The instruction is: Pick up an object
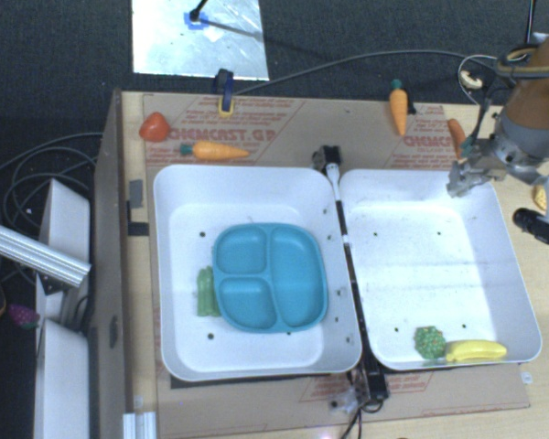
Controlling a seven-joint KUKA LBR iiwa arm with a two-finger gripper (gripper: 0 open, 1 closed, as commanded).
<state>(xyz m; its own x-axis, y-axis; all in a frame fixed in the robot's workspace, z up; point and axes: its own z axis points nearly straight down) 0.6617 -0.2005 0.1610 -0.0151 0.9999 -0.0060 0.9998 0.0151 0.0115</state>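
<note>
A green broccoli floret [429, 341] and a yellow banana [476, 350] lie together at the near edge of the right bin [412, 245]. The left bin [188, 208] holds a blue divided plate [270, 277] with a green pickle-like piece [206, 293] against its left side. My gripper [464, 177] hangs over the right bin's far right corner, well away from the broccoli and banana. Nothing shows between its fingers.
Outside the bins, on the cardboard at the back, lie a tomato [154, 127], a carrot [216, 151], another carrot [399, 108] and an orange piece [456, 135]. A black divider clip [328, 159] joins the bins. Cables run across the back.
</note>
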